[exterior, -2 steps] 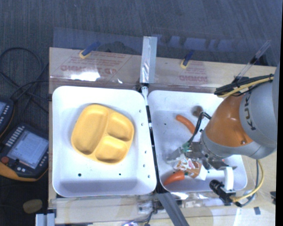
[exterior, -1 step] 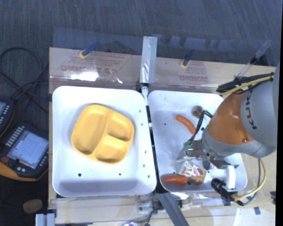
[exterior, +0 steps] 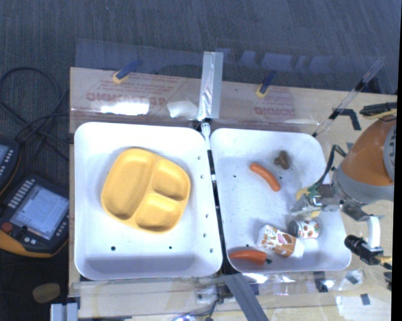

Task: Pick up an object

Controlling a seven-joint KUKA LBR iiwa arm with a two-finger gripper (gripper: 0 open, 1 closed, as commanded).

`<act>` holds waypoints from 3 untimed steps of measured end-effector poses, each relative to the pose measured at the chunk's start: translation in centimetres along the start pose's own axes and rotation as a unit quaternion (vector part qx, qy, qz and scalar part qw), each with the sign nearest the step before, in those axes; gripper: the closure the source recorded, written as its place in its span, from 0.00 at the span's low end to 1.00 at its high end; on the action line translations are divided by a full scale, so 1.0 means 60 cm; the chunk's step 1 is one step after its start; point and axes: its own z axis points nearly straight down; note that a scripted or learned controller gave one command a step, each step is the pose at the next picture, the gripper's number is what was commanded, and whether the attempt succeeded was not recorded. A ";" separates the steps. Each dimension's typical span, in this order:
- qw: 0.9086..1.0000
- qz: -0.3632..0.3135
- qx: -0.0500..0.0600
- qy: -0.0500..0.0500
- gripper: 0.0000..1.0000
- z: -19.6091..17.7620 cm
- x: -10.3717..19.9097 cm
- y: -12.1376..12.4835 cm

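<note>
The right bin (exterior: 232, 210) holds several small items. An orange sausage (exterior: 264, 176) lies near its middle, with a brown lump (exterior: 282, 159) just behind it. A red sausage (exterior: 248, 255) rests at the front edge, beside a small printed carton (exterior: 279, 240) and a little white can (exterior: 307, 228). My gripper (exterior: 307, 200) hangs low over the right side of this bin, just above the can and to the right of the orange sausage. I see nothing clearly held in it.
A yellow divided plate (exterior: 146, 189) sits in the left bin (exterior: 86, 251). The grey and orange arm (exterior: 371, 162) comes in over the right bin's right rim. A metal post (exterior: 211, 84) stands behind the wall between the bins.
</note>
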 end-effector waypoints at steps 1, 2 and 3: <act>1.000 -0.010 0.004 0.013 0.00 -0.001 0.029 0.006; 1.000 -0.001 0.004 0.000 0.00 0.009 0.064 0.183; 1.000 -0.002 0.004 -0.003 1.00 -0.009 0.062 0.184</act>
